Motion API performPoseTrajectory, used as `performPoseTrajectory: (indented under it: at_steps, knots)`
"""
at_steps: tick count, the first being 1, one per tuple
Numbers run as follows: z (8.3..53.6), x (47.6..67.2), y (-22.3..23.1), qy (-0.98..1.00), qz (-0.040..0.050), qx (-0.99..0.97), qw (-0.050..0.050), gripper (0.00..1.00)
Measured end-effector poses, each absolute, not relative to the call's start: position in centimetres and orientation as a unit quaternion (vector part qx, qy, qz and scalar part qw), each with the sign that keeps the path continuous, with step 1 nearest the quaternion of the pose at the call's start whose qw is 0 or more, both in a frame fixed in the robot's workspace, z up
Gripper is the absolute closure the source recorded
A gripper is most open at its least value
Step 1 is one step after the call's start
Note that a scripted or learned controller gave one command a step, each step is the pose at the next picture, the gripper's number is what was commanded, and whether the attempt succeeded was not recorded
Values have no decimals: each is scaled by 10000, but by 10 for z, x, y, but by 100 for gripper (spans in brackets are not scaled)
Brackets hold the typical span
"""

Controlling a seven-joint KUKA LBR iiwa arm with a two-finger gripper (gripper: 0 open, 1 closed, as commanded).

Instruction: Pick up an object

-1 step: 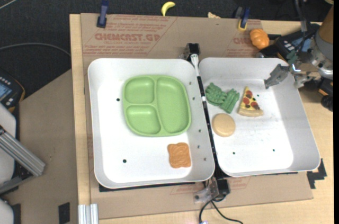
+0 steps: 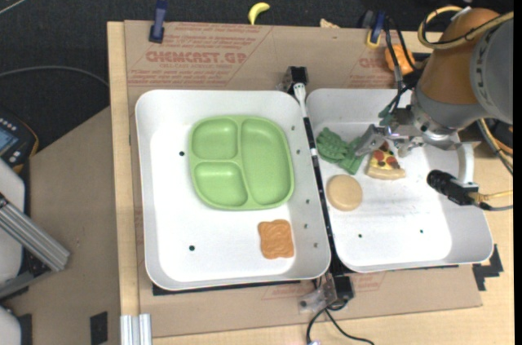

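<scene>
My gripper point(image 2: 382, 141) is low in the right bin point(image 2: 408, 245), near its back middle. Just beneath and in front of it lies a pizza slice toy point(image 2: 385, 165). A green leafy toy point(image 2: 336, 148) lies to the gripper's left, near the divider. A round tan bun point(image 2: 345, 192) sits in front of the green toy. The view does not show any object held between the fingers.
The left bin point(image 2: 163, 237) holds a green divided plate point(image 2: 241, 161) and an orange waffle-like piece point(image 2: 276, 238) near its front right. Blue clamps point(image 2: 157, 19) hold the cardboard at the back. The arm's orange band point(image 2: 453, 66) rises at the right.
</scene>
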State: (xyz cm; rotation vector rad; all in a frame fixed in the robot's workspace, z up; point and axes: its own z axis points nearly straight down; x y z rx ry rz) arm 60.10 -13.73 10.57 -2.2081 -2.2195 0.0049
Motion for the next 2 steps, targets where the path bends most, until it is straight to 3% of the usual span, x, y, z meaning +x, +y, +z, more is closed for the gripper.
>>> performPoseTrajectory:
  at_steps: [1, 2]
  knots:
    - [87, 625, -213, -7059, -30, -7083, -3, 0]
    - [100, 633, -135, -7094, -9, -7048, 5, 0]
